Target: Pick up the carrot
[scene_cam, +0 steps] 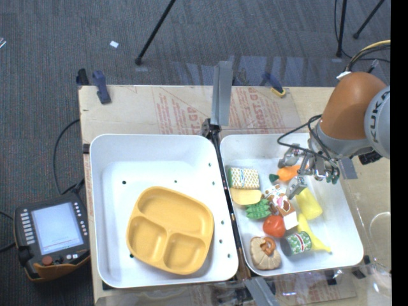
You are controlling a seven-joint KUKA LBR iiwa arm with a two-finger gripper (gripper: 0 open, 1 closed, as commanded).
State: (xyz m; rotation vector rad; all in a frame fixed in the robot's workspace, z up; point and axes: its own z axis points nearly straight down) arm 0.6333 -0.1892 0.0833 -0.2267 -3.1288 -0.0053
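Nearest edge of the right bin [354, 247]: a pretzel [264, 252] at front left, a small green-labelled can [296, 242] just right of it, a red tomato [274, 225] behind them. A yellow banana [317, 238] runs along the can's right side. Left bin [115, 171] holds 1 yellow divided tray [169, 229] with 3 compartments, lying flat toward the front.

Mid bin: green leafy toy [258, 209], yellow wedge [245, 196], checkered cracker block [244, 178] behind it, yellow pepper-like piece [308, 204] to the right.

Farther back: the carrot [288, 173], orange with a green tip, lies in the right bin's rear half, just left of the gripper [305, 173]. The gripper hangs low over the bin, touching or almost touching the carrot's right end; contact is unclear. Finger state cannot be told, metal parts blur together. Nothing visibly clamped. Arm [350, 116] enters from the right, orange band above the wrist.

Outside bench, left floor: teach pendant [52, 234].
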